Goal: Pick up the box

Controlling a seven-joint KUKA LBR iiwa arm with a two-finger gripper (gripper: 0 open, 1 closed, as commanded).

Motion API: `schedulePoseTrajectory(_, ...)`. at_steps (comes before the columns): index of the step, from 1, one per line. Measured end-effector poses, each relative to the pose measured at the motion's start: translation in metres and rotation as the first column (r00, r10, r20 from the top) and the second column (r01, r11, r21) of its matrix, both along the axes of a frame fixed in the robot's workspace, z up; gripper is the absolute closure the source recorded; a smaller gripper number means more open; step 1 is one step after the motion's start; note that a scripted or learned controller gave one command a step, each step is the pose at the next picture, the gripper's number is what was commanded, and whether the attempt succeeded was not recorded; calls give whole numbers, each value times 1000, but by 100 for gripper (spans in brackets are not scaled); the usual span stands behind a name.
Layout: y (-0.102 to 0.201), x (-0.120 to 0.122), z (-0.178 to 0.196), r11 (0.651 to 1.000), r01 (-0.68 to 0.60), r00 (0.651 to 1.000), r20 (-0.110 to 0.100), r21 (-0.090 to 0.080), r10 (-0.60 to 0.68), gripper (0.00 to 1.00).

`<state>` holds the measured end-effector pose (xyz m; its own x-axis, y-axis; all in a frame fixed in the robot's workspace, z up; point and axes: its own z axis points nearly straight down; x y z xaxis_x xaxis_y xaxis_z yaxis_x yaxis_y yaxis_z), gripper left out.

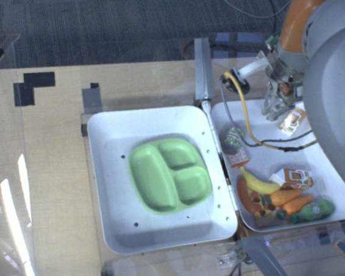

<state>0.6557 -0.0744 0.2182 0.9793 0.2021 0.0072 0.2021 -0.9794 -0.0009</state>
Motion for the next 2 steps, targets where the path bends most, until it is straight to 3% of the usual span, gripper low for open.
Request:
schedulePoseTrajectory(1,0,0,-1,1000,1,1000,-2,0,-1,0)
schedulePoseTrajectory(2,4,-17,-32,1000,2,1000,-3,-1,-2,0)
